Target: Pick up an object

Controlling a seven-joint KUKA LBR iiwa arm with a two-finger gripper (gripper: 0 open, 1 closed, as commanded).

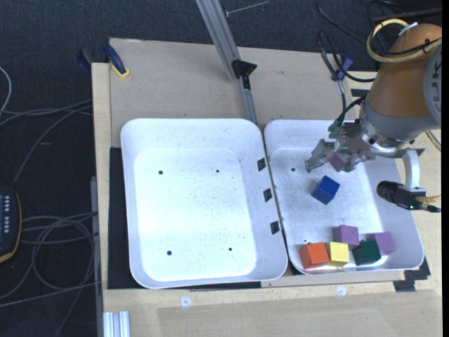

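Right now your gripper (338, 157) hangs over the right bin (295, 135) with its fingers clamped on a purple block (339, 162), lifted clear so the blue cube (325, 189) just below it stays undisturbed.

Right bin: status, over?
Hand above right white bin, small purple block between its fingers. Blue cube sits loose just below. Five coloured blocks clustered along near wall.
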